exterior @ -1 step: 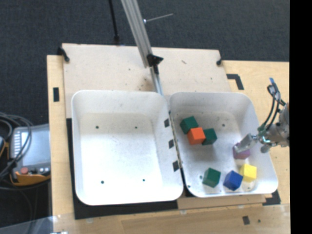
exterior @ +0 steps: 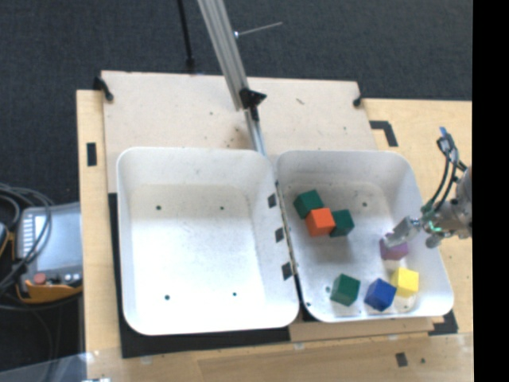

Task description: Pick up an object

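Observation:
The right bin (exterior: 402, 173) holds several blocks. A green block (exterior: 308, 204), an orange block (exterior: 320, 221) and a dark green block (exterior: 342, 223) are clustered at its upper middle. Along the near wall lie another green block (exterior: 345, 289), a blue block (exterior: 380, 294) and a yellow block (exterior: 406, 281). A pale purple block (exterior: 393, 250) rests near the right wall. My gripper (exterior: 404, 229) reaches in from the right edge, just above and touching or nearly touching the purple block's top. Nothing is visibly lifted.
The left bin (exterior: 131, 213) stands beside the right one, with a shared divider between them. A slanted aluminium post (exterior: 227, 46) rises behind the bins. A control pendant (exterior: 48, 249) and cables lie off the bench at the left.

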Robot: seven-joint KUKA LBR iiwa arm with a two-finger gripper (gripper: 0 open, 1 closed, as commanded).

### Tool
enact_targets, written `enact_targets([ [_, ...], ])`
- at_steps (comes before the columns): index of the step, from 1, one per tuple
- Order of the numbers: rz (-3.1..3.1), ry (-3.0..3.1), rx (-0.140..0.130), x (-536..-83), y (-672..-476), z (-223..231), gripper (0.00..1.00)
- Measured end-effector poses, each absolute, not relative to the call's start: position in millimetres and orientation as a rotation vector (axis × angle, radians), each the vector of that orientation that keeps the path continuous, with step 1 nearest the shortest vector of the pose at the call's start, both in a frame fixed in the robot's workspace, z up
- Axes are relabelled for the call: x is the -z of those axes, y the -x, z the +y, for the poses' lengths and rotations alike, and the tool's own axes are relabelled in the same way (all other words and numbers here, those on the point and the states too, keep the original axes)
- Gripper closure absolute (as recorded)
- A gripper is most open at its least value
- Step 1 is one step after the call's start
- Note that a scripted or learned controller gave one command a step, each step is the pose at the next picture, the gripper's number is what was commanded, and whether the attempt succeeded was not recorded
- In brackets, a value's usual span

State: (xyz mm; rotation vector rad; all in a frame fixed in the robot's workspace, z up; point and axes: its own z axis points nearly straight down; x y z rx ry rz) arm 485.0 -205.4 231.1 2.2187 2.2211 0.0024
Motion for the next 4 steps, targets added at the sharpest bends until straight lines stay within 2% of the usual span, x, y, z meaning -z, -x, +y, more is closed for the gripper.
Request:
enact_targets([
  [1, 2.222, -2.224, 0.005, -169, -488.1, -208, 0.00],
  [3, 2.216, -2.221, 0.000, -98, -489.0, -206, 0.00],
  [4, 2.206, -2.224, -0.006, -110, -490.4, -207, 1.00],
])
